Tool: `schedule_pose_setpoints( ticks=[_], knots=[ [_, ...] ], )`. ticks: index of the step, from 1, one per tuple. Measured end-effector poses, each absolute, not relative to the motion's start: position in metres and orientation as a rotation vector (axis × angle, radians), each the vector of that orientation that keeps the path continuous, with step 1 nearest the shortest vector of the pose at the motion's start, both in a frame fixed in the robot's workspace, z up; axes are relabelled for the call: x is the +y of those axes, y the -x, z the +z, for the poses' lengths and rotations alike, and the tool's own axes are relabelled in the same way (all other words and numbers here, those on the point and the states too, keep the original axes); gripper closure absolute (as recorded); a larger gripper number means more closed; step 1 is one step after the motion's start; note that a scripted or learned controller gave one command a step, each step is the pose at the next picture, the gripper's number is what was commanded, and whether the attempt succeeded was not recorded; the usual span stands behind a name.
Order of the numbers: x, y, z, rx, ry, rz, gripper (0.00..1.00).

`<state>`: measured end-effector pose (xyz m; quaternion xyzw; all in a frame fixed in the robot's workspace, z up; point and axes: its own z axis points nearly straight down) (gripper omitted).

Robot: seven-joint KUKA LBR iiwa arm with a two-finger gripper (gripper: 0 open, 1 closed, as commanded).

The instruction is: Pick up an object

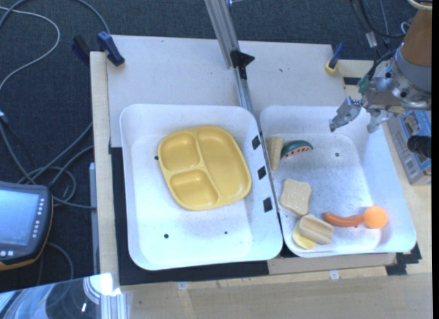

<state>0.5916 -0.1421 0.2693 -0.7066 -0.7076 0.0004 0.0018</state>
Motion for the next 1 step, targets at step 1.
schedule_pose_setpoints(
  ticks=[1],
  knots=[
    [-0.1421,-0.5917,0.2693,-2.220,2.218,0.001,0.00]
  ],
)
